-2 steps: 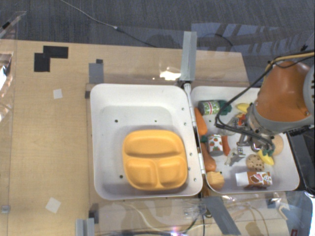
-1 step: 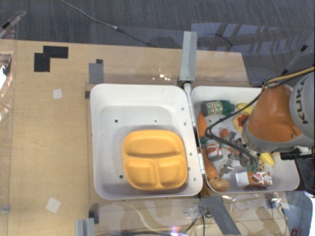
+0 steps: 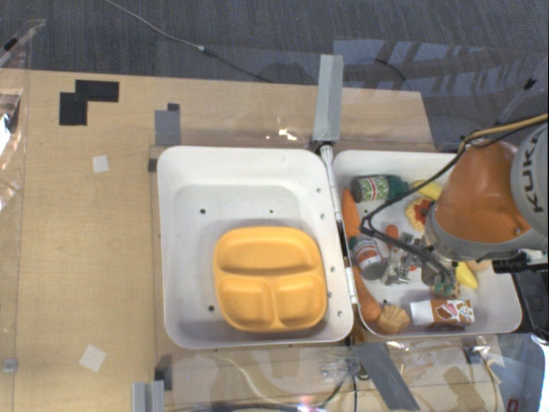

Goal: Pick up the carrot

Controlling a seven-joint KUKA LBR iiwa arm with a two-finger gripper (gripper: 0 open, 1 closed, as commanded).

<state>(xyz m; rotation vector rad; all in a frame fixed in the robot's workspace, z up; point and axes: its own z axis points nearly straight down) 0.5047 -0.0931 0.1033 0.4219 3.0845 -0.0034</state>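
Carrot point(image 3: 351, 215): I see it along the right bin's point(image 3: 506, 316) left wall, right of centre frame, running top to bottom.
Handling: I judge it a light, stiff, smooth plastic toy; likely to slip.
Hold: I'd pinch mid-length, across its width.
Gripper point(image 3: 403, 269): just right of the carrot; grip state I cannot tell.
Crowding: can point(image 3: 369, 256) close beside.

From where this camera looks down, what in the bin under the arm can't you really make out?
- Gripper: dark, tangled with cables under the orange wrist; finger state unclear.
- Carrot: lies along the right bin's left wall; its middle is hidden by a small can.
- Yellow item: mostly covered by the arm.
- Green bottle: label too small to read.
- Carton: print too small to read.
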